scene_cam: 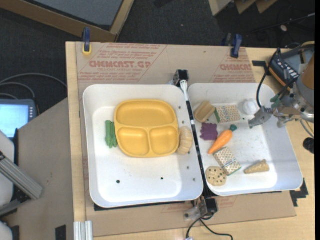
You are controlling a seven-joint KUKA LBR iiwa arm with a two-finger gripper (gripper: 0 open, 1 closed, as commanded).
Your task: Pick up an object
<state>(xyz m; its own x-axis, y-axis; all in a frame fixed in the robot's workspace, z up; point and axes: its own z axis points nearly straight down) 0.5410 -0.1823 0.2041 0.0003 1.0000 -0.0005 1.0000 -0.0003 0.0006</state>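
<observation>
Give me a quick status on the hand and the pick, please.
Hand over the right bin, holding nothing. Nearest: white ball and carrot. Nothing in the way.

We see dark carpet (pixel 45 44) all around the wooden bench (pixel 150 64), with a lit screen (pixel 14 118) far left.

Two white bins (pixel 100 184), one yellow tray (pixel 146 128), one carrot (pixel 221 141).
</observation>
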